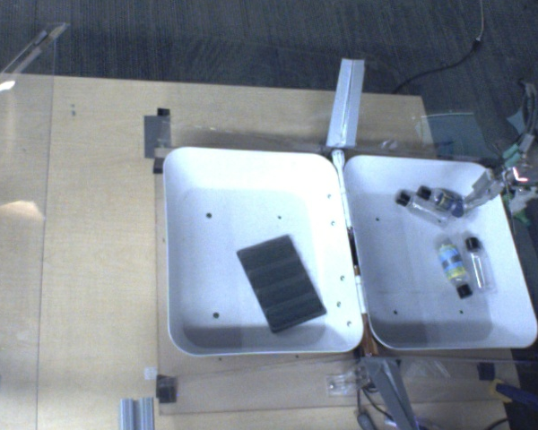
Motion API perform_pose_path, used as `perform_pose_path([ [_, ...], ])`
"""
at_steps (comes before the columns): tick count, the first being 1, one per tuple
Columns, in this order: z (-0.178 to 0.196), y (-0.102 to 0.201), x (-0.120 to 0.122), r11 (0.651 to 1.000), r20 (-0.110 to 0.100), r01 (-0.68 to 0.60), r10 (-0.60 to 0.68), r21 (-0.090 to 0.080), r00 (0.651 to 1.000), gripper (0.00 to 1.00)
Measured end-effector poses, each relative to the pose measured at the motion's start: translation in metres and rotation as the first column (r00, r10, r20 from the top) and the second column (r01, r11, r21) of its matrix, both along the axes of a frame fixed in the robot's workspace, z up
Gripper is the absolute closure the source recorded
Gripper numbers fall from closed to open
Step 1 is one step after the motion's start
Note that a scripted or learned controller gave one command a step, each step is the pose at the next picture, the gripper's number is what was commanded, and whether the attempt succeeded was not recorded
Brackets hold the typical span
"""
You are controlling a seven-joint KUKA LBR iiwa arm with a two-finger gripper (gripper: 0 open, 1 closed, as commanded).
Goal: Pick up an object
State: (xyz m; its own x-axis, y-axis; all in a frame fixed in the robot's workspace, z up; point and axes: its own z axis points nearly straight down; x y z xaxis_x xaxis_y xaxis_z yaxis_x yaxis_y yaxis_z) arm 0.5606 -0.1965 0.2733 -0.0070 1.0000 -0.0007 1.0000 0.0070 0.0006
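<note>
The right bin [403, 325] holds several small bottles. Two clear ones with black caps [420, 203] lie near its far side. A bottle with a yellow and blue label [450, 262] and a clear vial with a black cap [476, 267] lie side by side near the middle right. A dark grey ribbed pad [281, 282] lies flat in the left bin [188, 240]. My gripper [477, 191] reaches in over the right bin's far right corner, its tip close to the two far bottles. Nothing visibly held.
A metal bracket [345, 106] stands upright behind the seam between the bins. Cables and arm parts [529, 159] crowd the right edge. The wooden bench [81, 240] stretches bare to the left of the bins.
</note>
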Motion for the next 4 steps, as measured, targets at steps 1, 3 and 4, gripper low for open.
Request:
perform_pose_path([
  [1, -0.131, 0.0, 0.059, 0.999, 0.0, -0.035, 0.035, 0.001, 0.999, 0.0],
  [3, -0.174, -0.008, 0.027, 0.999, 0.017, -0.044, 0.044, -0.003, 0.999, 1.0],
  [4, -0.174, -0.008, 0.027, 0.999, 0.017, -0.044, 0.044, -0.003, 0.999, 0.0],
])
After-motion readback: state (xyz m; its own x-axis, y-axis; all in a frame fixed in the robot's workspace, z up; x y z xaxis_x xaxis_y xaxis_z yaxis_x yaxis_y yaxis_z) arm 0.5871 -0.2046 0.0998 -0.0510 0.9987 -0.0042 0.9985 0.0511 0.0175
